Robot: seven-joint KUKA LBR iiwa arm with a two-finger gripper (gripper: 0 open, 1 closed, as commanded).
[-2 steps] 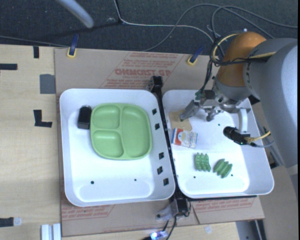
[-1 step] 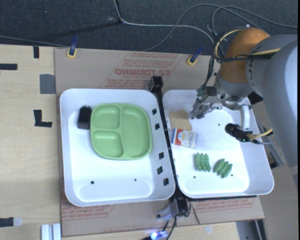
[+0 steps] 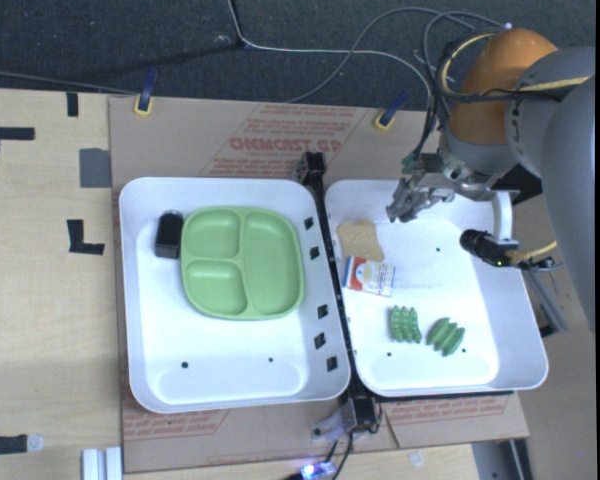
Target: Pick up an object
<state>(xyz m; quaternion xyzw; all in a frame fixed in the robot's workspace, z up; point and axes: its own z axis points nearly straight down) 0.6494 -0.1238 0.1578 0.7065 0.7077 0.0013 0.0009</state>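
Observation:
My gripper (image 3: 404,206) hangs over the far part of the right bin (image 3: 480,298), above and to the right of a tan flat piece (image 3: 359,238). Nothing shows between its fingers. Just in front of the tan piece lies a small white and red packet (image 3: 369,276). Two green ridged objects, one darker (image 3: 404,324) and one lighter (image 3: 445,336), lie nearer the bin's front. In the left bin (image 3: 150,268) sits a green divided plate (image 3: 243,262), with a small black block (image 3: 169,234) at its left.
Black clips run along the seam between the two bins (image 3: 324,268). Cables trail across the dark surface behind the bench. A black fitting (image 3: 483,245) on the arm overhangs the right bin's right side.

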